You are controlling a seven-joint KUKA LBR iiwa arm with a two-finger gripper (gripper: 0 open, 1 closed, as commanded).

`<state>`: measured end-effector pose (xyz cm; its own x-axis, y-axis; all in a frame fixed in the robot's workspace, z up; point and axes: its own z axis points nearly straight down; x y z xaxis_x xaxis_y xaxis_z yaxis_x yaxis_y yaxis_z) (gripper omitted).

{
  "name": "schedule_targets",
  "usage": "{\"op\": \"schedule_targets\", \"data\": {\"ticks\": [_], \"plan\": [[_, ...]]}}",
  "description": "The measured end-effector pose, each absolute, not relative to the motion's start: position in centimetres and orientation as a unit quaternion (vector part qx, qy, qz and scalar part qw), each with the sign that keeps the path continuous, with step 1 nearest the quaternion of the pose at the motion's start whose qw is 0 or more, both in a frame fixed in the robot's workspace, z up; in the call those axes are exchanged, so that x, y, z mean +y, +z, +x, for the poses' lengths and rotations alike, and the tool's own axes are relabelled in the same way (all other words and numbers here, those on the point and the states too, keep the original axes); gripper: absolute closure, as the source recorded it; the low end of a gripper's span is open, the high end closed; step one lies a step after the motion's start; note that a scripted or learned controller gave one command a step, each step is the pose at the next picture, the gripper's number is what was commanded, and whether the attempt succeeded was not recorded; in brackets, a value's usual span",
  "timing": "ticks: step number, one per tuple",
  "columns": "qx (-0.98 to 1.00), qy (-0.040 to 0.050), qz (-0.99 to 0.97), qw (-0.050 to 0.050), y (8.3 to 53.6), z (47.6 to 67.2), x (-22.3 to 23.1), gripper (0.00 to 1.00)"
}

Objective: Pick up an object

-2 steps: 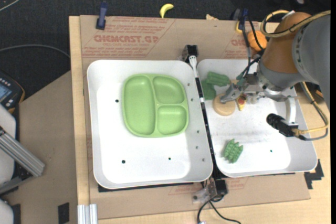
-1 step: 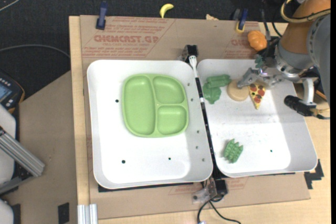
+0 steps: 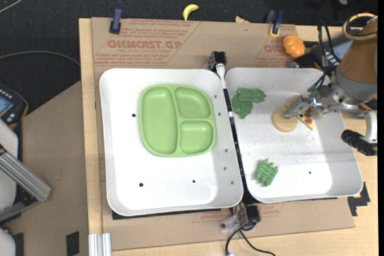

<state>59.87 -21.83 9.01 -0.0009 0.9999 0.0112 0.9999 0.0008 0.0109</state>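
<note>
A grey arm (image 3: 354, 78) with an orange band reaches in from the right over the right bin (image 3: 336, 180), its gripper (image 3: 304, 108) low above the bin's upper middle. Whether the jaws are spread or pressed together cannot be told from this angle, and nothing is visibly pinched between them. Just left of the jaws and slightly below, a tan disc (image 3: 284, 121) lies on the bin floor, touching or nearly touching the gripper's tip. Right under the jaws, on their lower right side, a small red-and-yellow piece (image 3: 308, 122) peeks out, partly hidden. Farther left of the jaws, near the bin's left wall, sits a dark green toy (image 3: 246, 100). Well below the jaws and to their left, toward the front rim, rests a lighter green ridged toy (image 3: 266, 172). Far left of the jaws, across the seam between the bins, the left bin (image 3: 120, 147) holds a pale green divided plate (image 3: 176, 120) with three compartments. Beyond the jaws, outside the bins on the brown board (image 3: 150, 42), lie a small orange fruit (image 3: 293, 45) and, farther left, a yellow banana (image 3: 189, 11).
</note>
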Motion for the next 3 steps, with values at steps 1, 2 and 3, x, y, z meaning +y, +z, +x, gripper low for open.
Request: {"op": "schedule_targets", "data": {"ticks": [1,2,3], "plan": [[-0.709,-0.0052,-0.705,-0.004,10.1,60.0,-21.9,1.00],[-0.708,0.0001,-0.706,0.003,16.1,52.8,-16.1,1.00],[-0.710,-0.0009,-0.705,0.003,19.2,49.3,-8.5,1.00]]}}
